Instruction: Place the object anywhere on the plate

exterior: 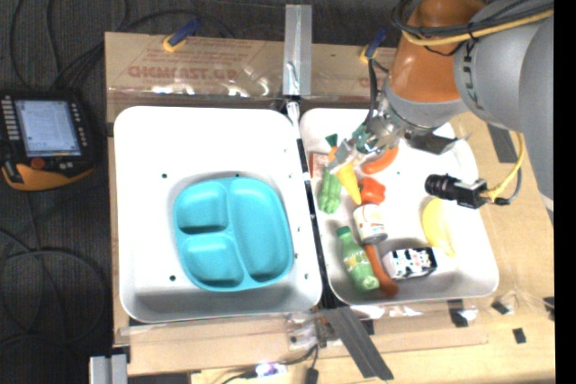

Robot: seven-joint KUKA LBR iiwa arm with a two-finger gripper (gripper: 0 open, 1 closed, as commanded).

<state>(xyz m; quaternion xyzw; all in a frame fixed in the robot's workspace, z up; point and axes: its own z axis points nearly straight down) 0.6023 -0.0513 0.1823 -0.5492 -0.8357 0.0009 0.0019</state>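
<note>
1. The gripper (367, 139) sits low at the back of the right bin (486, 279), near its left wall, under the arm (432, 40). Whether it is open or closed on anything cannot be told from this slant.
2. A carrot (384, 160) lies just beside the gripper, a little below and to the right of it in the view. Contact between them cannot be made out.
3. Just below the gripper are a yellow pepper (349, 182) and a red pepper (373, 191), close together.
4. Below the gripper and to its left, a green pod (330, 192) lies along the bin wall.
5. Further below the gripper stands a jar (367, 223) (pale body, dark cap), and beyond that a green bottle (357, 261) lies on its side.
6. A banana (438, 227) lies well below and to the right of the gripper. A black-and-white box (411, 263) rests lower still, near the bin's front wall.
7. The plate (234, 232) (teal, in three sections) is well off to the gripper's left and lower in the view, in the left bin (148, 157), apart from every item.
8. All the items lie in the bin where the gripper is. Which one is the object to be placed cannot be told.
</note>
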